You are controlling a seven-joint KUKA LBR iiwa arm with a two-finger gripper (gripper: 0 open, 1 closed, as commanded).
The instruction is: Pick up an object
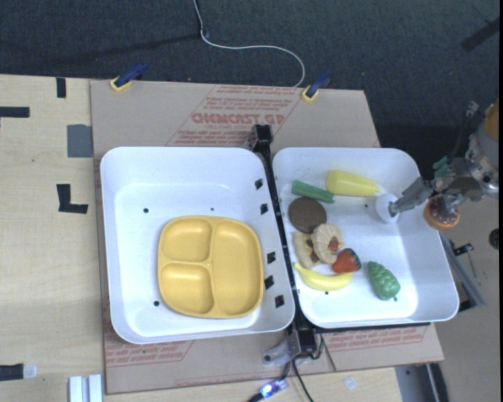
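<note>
- Two shallow white bins: left bin (117, 224) holds a yellow sectioned plastic tray (210, 266); right bin (427, 283) holds toy foods.
- Grey gripper (394, 205) at right bin's edge; finger state unclear.

Dark blue-grey carpet (84, 15) covers the floor behind the pale wooden bench (33, 249). A white cable (243, 44) trails across it toward the cardboard sheet (235, 115).

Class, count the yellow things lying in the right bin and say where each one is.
2. The corn lies near the far wall of the right bin; the banana lies at the near end of the food pile. Others may hide underneath.
</note>
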